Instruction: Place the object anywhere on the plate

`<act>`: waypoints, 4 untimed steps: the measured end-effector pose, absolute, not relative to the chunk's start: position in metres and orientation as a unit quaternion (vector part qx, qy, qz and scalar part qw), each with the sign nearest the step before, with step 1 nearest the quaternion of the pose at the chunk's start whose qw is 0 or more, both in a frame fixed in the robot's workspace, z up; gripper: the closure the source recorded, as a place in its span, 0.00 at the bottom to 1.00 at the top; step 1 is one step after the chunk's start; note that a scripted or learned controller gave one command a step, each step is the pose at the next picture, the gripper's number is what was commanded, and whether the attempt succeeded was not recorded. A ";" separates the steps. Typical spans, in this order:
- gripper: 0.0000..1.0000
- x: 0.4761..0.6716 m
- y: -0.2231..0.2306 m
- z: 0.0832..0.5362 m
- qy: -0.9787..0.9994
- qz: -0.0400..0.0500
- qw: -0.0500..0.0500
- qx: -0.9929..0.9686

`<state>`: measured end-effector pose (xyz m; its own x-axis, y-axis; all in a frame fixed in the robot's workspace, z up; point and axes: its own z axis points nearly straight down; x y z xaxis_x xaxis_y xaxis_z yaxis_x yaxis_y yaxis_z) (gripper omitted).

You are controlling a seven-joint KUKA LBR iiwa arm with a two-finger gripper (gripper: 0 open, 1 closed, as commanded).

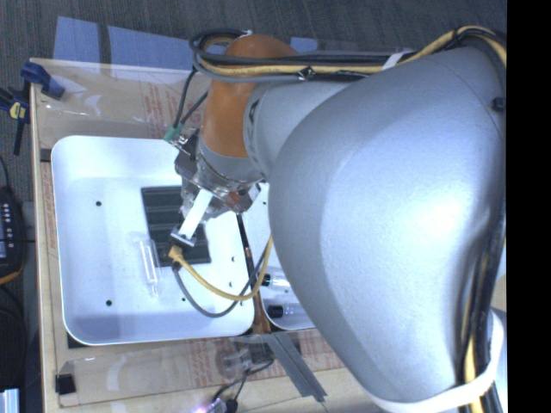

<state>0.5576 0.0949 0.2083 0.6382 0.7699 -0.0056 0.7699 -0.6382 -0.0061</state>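
Inside L bin point(95, 231), tube point(148, 265) beside dark plate point(160, 206)

1. The white bin point(86, 231) is seen as smooth, faintly glossy plastic.
2. The black ribbed slab point(164, 209) is seen as matt and grooved.
3. The clear tube point(148, 263) is shown as transparent and shiny.
4. The arm's grey shell point(387, 213) is finished smooth and satin; the orange band point(228, 101) is glossier.
5. The bench point(103, 101) is covered with clear, shiny film.

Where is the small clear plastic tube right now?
Camera view: the clear plastic tube lies in the left white bin, just left of the dark ribbed rectangular plate, by its lower left corner.
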 end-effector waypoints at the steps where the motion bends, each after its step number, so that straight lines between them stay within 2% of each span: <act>1: 1.00 0.611 0.062 0.190 -0.403 0.004 0.002 -0.915; 2: 1.00 0.633 0.124 0.183 -0.697 0.000 0.000 -0.717; 3: 1.00 0.640 0.174 0.122 -0.402 0.002 0.001 -0.916; 4: 0.00 0.640 0.174 0.121 -0.402 0.003 0.001 -0.916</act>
